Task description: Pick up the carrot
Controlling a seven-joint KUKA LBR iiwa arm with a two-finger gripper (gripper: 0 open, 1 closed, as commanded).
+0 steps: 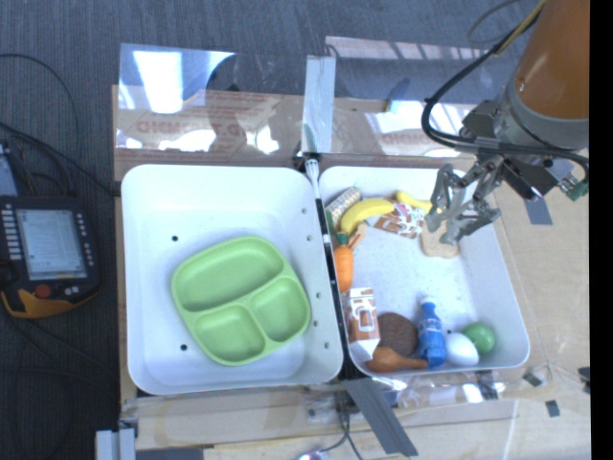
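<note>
Not started: carrot (343, 264) lies at right bin's (508, 286) left wall, gripper (458, 220) well apart, fingers spread, holding nothing.

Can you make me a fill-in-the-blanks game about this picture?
1. The green plate lies in the ____ bin.
2. The carrot lies against the right bin's ____ wall.
3. The bottle near the right bin's front is ____ in colour.
4. The banana is to the ____ of the gripper.

Missing words: left; left; blue; left
</note>
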